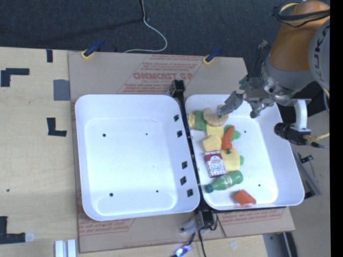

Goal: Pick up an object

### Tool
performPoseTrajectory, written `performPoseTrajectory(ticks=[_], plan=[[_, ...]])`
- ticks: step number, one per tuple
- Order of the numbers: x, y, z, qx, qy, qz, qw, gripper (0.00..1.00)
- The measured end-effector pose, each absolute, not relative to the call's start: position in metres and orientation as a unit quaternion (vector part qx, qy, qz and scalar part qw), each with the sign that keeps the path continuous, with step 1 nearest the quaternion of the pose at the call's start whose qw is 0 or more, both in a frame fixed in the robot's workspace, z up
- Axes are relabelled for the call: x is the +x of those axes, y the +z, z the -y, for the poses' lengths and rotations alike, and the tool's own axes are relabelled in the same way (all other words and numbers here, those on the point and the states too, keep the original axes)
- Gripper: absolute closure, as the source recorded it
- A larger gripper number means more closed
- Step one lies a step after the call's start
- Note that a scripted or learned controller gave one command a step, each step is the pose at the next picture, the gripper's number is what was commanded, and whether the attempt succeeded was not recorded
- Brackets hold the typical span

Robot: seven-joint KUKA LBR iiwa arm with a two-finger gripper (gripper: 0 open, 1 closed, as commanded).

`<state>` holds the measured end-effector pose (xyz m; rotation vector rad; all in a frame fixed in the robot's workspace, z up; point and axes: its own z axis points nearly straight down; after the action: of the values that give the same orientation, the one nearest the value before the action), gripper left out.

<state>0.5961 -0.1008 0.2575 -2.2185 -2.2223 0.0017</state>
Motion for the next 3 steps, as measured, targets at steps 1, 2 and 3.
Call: performPoseTrajectory(ticks=[1,2,3], plan=[[0.627,0.077,0.129,-0.707,0.0017,0.707,-0.001,0.0],[0.629,0.097,0.129,-0.706,-0.0006,0.708,-0.003,1.0],[0.612,0.087,0.094,-0.706,-0.0007,0.708,-0.004,1.0]])
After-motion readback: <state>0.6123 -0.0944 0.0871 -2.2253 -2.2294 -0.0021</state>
